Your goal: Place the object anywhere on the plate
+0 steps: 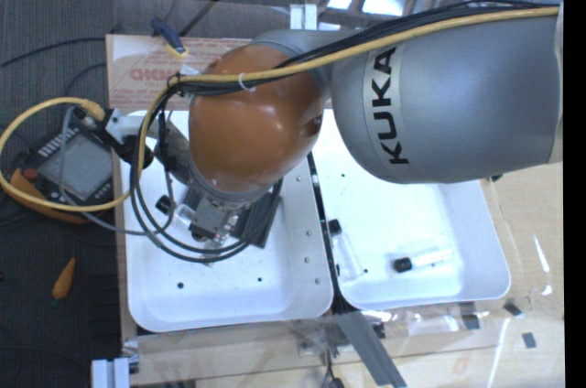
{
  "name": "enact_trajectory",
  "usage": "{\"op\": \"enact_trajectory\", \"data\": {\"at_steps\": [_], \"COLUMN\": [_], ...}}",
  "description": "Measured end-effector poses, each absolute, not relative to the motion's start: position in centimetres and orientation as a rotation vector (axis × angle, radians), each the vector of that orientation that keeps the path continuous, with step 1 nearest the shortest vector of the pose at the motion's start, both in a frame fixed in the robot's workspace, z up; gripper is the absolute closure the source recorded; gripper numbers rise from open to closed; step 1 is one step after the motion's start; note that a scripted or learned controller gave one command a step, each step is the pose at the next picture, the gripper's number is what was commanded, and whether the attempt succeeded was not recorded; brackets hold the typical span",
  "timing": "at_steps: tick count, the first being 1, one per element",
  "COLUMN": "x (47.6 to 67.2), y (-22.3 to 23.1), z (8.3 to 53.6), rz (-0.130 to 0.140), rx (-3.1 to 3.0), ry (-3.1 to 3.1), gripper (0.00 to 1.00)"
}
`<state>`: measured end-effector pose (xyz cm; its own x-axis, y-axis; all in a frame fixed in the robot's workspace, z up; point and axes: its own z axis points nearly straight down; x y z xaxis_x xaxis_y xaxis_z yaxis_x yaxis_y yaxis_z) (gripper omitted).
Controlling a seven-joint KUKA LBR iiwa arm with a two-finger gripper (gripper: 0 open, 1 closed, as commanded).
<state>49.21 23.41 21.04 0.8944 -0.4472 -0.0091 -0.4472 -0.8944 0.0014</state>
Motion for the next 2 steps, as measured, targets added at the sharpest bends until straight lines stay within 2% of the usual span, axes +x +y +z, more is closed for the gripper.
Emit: {"op": "enact_trajectory", "data": {"at_steps": [1, 2], "x": [49.2, 49.1], "y": [22.3, 23.3], "z": [23.0, 23.5], "rz": [0.010, 0.014], "rx": [-3.105, -3.124], "ry": [0.461, 0.322], "gripper": [1.00, 1.00]}}
